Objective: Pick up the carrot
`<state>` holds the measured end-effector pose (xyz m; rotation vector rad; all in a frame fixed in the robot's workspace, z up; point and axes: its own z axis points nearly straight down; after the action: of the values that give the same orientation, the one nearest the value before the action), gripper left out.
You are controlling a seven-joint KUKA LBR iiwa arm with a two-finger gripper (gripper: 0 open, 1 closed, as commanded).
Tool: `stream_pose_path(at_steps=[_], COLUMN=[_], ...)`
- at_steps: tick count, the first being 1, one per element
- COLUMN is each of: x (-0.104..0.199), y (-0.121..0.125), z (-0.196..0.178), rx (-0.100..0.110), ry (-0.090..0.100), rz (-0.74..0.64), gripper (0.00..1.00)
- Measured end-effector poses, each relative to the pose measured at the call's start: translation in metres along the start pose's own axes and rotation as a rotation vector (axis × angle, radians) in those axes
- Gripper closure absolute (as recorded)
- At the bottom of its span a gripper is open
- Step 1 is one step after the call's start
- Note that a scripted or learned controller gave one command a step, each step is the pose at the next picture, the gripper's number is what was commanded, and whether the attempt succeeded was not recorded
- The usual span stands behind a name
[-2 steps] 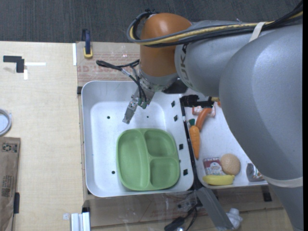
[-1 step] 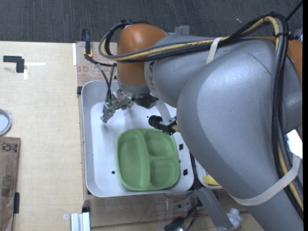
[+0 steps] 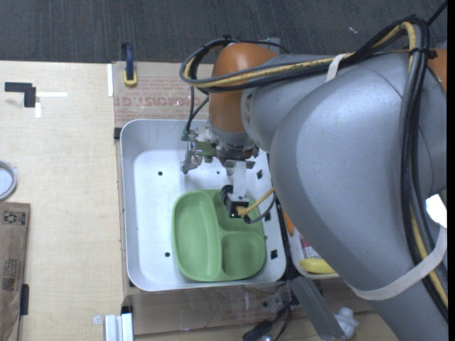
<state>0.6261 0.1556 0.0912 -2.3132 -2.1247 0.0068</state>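
Observation:
My gripper point(image 3: 190, 160) hangs over the far part of the left bin point(image 3: 146, 212), just beyond the far rim of a green divided plate point(image 3: 206, 244). Nothing shows between its metal tips. A thin orange sliver point(image 3: 288, 226), perhaps the carrot, peeks out in the right bin next to the wall the two bins share. My arm hides most of it. The gripper is to the left of that sliver, on the other side of the wall.
The green plate fills the near right of the left bin. A yellow object point(image 3: 317, 266) lies at the near edge of the right bin, partly under the arm. A blue-handled clamp point(image 3: 128, 62) stands on the bench beyond the left bin.

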Motion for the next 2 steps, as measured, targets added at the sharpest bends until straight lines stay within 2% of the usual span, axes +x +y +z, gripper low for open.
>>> stream_pose_path(at_steps=[1, 2], x=[-0.001, -0.001], y=[0.0, -0.034], z=[-0.009, -0.002], rx=[0.001, -0.013], ry=[-0.003, 0.003], rz=[-0.002, 0.476], gripper=[1.0, 1.0])
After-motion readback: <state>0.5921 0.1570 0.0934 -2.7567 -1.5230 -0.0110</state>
